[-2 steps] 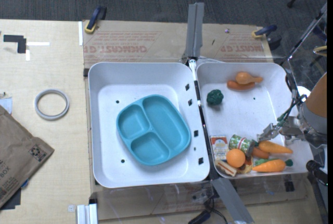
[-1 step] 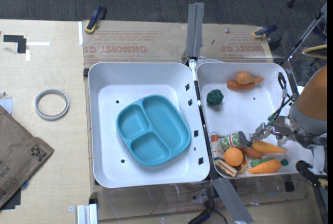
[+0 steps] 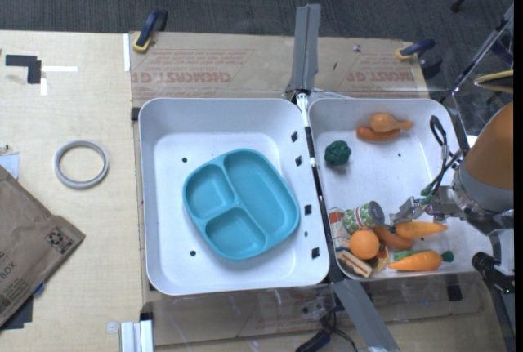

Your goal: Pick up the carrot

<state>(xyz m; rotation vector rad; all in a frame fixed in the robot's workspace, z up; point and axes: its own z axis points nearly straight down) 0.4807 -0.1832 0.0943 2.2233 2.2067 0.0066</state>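
The gripper (image 3: 418, 211) sits low at the right edge of the frame, inside the right bin (image 3: 384, 109). Whether it is open or closed cannot be told. Its tip is just beside an orange carrot (image 3: 421, 229) lying crosswise in the lower right of that bin. A second carrot (image 3: 418, 261) lies just below it, near the bin's lower wall.

Crowded to the left of both are an orange ball (image 3: 364, 244), a small can (image 3: 362, 218) and a hot dog (image 3: 355, 264). A broccoli piece (image 3: 337, 152) and a pale orange squash (image 3: 382, 126) lie well apart, higher up. The left bin (image 3: 155, 203) holds a blue divided plate (image 3: 239, 203).

Risk, as judged: the clutter is tight, so a closing grip may catch a neighbouring item or nudge the carrot aside, and a tapered body may slip free on lifting.
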